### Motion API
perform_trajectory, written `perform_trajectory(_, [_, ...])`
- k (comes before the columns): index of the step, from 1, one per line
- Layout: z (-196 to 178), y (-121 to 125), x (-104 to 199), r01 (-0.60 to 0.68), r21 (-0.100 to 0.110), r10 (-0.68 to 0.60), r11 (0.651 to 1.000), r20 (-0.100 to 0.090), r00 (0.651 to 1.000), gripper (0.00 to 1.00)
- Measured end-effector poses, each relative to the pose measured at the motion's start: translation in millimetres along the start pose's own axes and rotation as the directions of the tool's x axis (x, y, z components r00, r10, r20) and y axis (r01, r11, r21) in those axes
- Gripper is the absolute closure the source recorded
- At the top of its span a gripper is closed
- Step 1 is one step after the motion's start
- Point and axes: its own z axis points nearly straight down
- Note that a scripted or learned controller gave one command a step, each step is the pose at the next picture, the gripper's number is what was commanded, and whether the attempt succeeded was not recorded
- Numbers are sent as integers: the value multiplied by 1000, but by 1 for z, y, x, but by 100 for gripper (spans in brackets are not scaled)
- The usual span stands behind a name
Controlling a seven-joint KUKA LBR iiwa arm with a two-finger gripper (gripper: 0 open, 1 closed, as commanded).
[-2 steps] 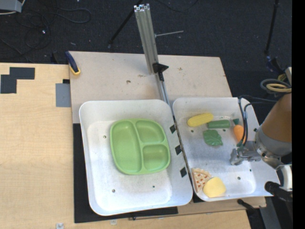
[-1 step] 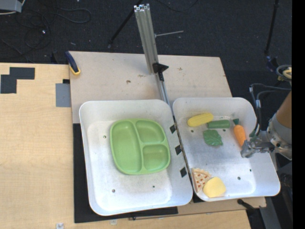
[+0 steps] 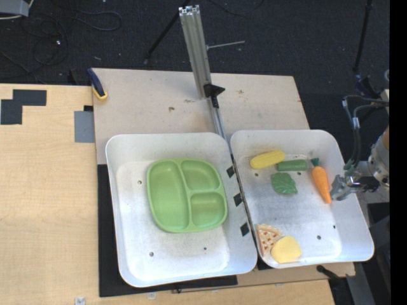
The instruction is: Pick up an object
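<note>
The gripper (image 3: pixel 343 186) (finger state unclear) hovers just right of one carrot (image 3: pixel 321 183); beyond lie one corn cob (image 3: pixel 267 159) and one green plate (image 3: pixel 187 194).

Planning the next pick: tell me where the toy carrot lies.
The toy carrot lies in the right bin, near its right wall, just right of the green leaf and beside the gripper.

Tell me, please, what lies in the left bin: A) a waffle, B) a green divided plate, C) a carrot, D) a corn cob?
B: the green divided plate lies alone in the left bin; the toy foods are in the right bin.
</note>
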Motion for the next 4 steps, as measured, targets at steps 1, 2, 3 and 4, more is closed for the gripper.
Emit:
perform_trajectory(1, [-53,1,-1,0,0,0,1000,1,1000,100])
perform_trajectory(2, [-56,-2,52,3,6,-3,1000,-3,1000,100])
perform_trajectory(3, [-38,-2,103,2,8,-2,1000,-3,1000,100])
perform_trajectory(4, [-35,1,164,4,7,-4,1000,-4,1000,100])
